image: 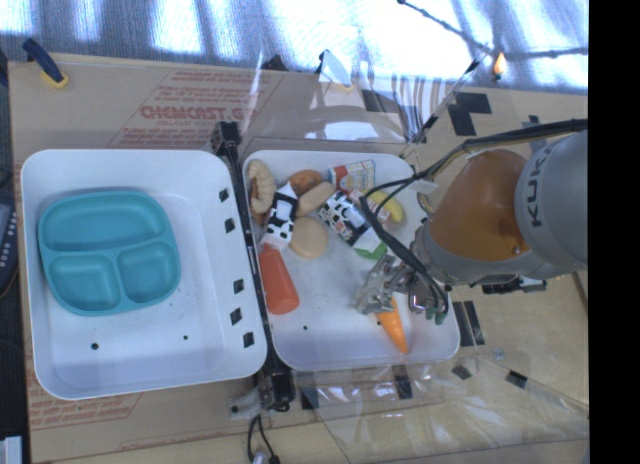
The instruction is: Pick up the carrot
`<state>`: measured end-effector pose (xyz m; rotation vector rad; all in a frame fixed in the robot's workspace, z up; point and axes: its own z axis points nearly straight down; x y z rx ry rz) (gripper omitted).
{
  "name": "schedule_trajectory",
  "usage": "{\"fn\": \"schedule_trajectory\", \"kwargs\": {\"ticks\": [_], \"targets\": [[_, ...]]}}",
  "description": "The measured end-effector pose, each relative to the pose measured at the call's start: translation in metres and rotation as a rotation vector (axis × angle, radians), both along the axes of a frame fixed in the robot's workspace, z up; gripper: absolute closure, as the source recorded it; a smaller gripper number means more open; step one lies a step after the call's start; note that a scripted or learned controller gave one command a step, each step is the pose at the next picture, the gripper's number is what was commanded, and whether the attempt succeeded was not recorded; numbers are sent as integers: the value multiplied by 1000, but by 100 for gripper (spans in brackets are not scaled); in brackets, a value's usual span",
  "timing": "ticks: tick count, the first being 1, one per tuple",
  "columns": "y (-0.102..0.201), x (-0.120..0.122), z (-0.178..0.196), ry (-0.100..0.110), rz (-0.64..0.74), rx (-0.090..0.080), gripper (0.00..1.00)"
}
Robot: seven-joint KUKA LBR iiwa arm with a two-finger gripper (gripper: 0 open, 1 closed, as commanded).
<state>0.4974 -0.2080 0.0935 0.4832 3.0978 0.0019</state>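
The carrot [395, 329] is a small orange cone lying near the front right corner of the right bin [330, 352], with its tip pointing toward the front wall. My gripper [378, 290] hangs low over the bin floor, just behind and left of the carrot's thick end. Its metal tip sits very close to that end. Nothing is visibly held, and the carrot rests on the bin floor. The grey arm with its orange band [480, 217] reaches in from the right.
A red-orange cylinder [279, 278] lies by the right bin's left wall. Behind the gripper are two cow-patterned cartons [344, 218], a round bun [309, 239], a bagel [262, 190], a can [352, 174] and a banana [391, 210]. A teal divided plate [108, 250] sits in the left bin [150, 362].
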Motion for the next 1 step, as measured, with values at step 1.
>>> {"fn": "schedule_trajectory", "kwargs": {"ticks": [1], "targets": [[79, 1, 93, -4, 35, -1, 100]]}}
